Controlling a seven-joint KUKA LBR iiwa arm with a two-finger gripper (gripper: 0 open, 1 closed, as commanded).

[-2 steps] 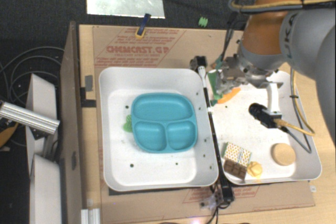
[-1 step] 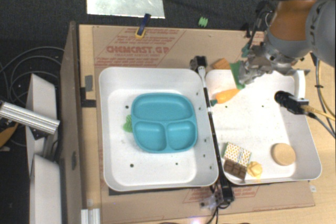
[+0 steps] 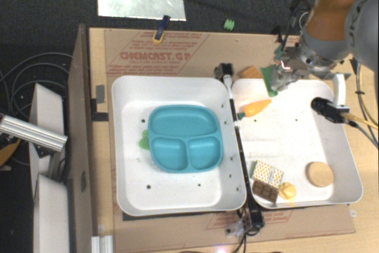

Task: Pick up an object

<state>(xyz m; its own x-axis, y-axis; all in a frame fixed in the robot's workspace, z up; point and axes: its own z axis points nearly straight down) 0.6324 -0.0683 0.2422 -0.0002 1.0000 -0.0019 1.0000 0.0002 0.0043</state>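
Observation:
In the right bin (image 3: 296,145) an orange carrot-like piece (image 3: 256,107) lies near the left wall. A tan round disc (image 3: 320,174) rests at the front right. A patterned cracker (image 3: 267,174), a brown chocolate block (image 3: 265,190) and a small yellow piece (image 3: 287,191) are grouped at the front. My gripper (image 3: 279,75) hangs over the bin's far left corner. A dark green object (image 3: 270,81) sits right against it; whether it is held is unclear. A tan wedge (image 3: 250,73) lies at the far rim.
The left bin (image 3: 130,186) holds a blue divided plate (image 3: 185,137) with a green scrap (image 3: 144,140) poking out at its left. A black fitting (image 3: 325,108) and white tube (image 3: 339,89) of the arm hang over the right bin's right side.

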